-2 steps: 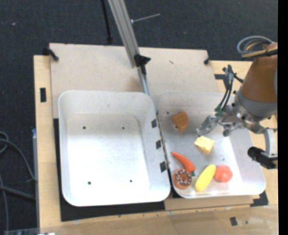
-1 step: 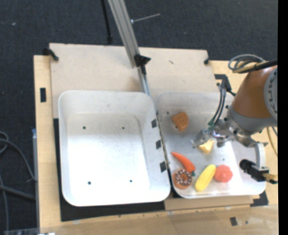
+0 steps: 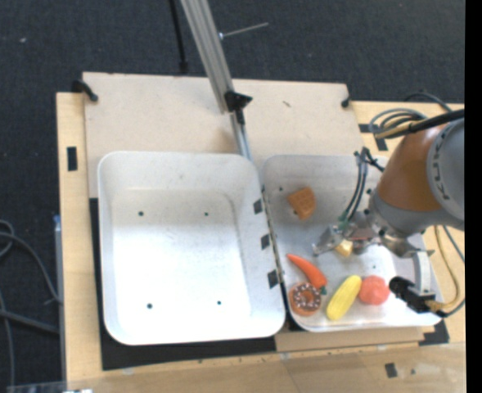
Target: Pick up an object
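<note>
The gripper (image 3: 332, 242) hangs low in the right bin (image 3: 322, 170), about midway along its length, reached in from the right on the grey arm with its orange band (image 3: 404, 178). Its fingers are small and blurred against the white floor, so I cannot tell how far apart they stand; nothing is visibly caught between them.

Five objects lie in the right bin, one of each kind. An orange block (image 3: 301, 202) sits up-left of the gripper, apart from it and near the bin's left wall. A toy carrot (image 3: 307, 269) lies just below-left of the gripper, slanting toward the near edge. A round brown sprinkled doughnut (image 3: 306, 299) rests at the carrot's lower end, close to the bin's near left corner. A yellow corn cob (image 3: 344, 295) lies just beside the doughnut, tilted, and a red ball-like fruit (image 3: 374, 291) sits right of the cob.

The four lower objects crowd the near edge of the right bin, while the far half holds open floor around the block. The left bin (image 3: 110, 244) adjoins the right bin's left wall.
</note>
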